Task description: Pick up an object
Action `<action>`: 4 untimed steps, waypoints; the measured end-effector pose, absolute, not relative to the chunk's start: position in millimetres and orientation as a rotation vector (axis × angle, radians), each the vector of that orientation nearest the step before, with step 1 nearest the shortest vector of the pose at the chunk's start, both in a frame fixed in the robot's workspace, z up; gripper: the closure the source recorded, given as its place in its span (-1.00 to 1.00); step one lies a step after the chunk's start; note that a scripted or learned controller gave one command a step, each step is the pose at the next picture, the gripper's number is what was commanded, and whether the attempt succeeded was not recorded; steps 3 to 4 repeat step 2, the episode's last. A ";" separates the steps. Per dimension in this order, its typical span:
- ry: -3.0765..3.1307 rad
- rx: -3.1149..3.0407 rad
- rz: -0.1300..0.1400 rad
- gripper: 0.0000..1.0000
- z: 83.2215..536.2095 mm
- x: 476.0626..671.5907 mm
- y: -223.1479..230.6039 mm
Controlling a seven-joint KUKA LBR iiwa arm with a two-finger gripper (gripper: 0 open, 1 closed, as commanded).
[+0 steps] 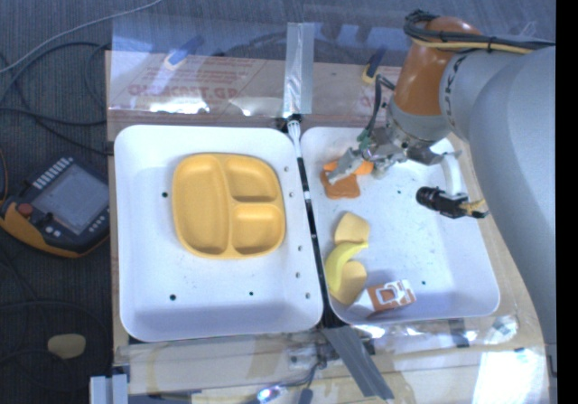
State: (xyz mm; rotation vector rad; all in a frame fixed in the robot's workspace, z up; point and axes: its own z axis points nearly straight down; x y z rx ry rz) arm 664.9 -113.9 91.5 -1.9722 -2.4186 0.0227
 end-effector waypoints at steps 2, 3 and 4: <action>-2.401 -2.025 0.001 1.00 206.8 614.9 -68.9; -2.401 -2.025 0.001 1.00 206.8 614.9 -68.9; -2.401 -2.025 0.001 1.00 206.8 614.9 -68.9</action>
